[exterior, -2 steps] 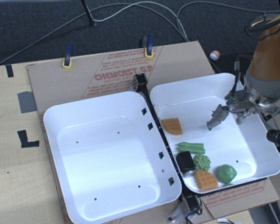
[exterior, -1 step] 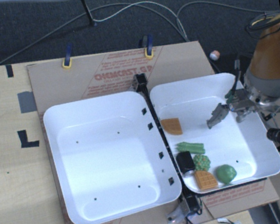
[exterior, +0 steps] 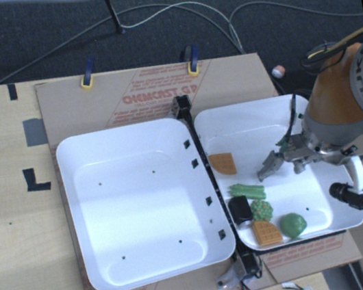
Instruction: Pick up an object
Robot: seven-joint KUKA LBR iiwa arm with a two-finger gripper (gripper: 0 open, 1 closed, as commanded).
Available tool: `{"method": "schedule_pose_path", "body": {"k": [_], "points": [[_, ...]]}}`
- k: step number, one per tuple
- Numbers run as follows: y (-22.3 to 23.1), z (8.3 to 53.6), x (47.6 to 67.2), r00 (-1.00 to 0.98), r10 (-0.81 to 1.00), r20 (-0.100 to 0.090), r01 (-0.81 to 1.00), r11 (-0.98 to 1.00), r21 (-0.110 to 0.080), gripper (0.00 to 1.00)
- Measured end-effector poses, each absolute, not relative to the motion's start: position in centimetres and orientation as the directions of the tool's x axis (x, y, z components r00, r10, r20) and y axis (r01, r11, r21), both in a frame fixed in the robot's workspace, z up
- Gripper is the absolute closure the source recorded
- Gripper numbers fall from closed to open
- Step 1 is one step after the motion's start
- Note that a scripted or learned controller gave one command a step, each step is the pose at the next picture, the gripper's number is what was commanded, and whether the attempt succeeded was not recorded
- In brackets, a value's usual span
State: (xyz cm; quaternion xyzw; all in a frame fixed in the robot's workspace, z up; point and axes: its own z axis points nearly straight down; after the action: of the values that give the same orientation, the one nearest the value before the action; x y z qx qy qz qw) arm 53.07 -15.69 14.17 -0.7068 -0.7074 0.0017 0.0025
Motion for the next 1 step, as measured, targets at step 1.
{"method": "schedule_pose_path", "body": {"k": [1], "points": [[-15.66, 9.12, 53.09, 0.0, 1.0, 0.0, 1.0, 0.0, 0.0, 0.0]]}}
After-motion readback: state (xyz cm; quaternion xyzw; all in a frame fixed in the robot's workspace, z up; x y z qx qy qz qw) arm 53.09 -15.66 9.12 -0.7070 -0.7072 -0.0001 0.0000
